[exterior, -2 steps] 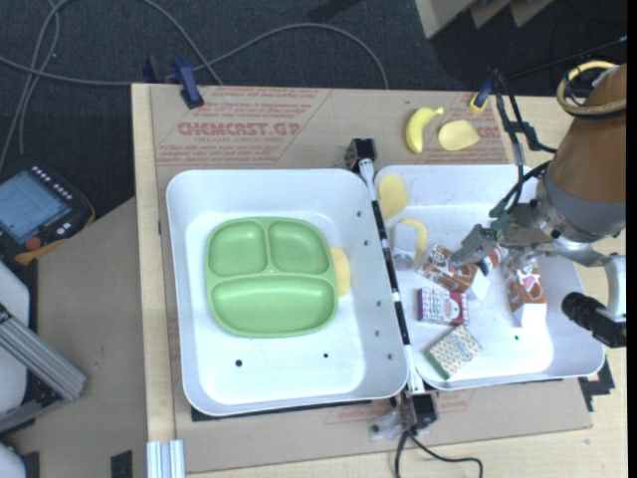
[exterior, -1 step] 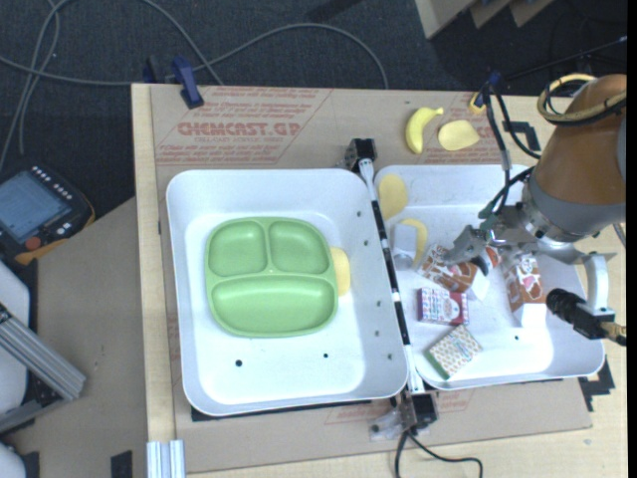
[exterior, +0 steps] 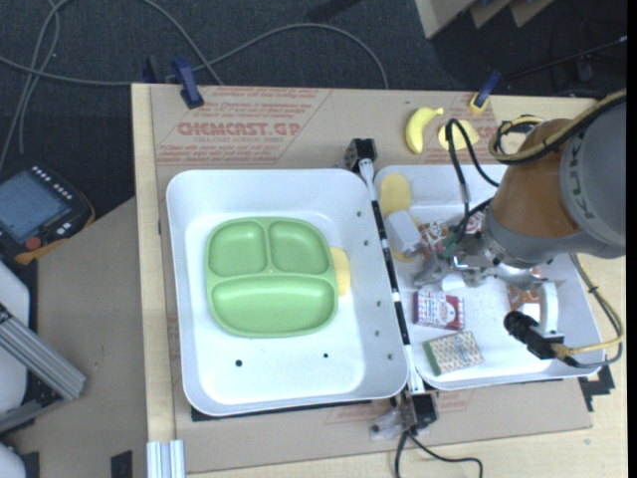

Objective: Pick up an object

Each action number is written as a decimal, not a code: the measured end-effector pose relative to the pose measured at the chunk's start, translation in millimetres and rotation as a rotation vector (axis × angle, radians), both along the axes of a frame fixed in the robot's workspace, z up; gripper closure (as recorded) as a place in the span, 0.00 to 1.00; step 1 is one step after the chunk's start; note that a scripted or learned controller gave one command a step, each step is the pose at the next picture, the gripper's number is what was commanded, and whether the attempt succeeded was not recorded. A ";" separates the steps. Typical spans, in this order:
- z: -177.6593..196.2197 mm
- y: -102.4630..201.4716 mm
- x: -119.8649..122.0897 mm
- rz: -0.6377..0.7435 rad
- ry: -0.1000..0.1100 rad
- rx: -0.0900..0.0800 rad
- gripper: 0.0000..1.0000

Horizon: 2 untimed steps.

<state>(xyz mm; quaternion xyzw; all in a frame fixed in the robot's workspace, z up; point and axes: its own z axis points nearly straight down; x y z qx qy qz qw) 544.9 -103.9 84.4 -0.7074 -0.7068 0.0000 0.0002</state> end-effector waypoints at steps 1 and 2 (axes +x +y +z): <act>1.0 -15.1 63.7 0.001 0.000 0.000 0.00; 10.9 -14.9 64.0 0.001 -0.001 0.000 1.00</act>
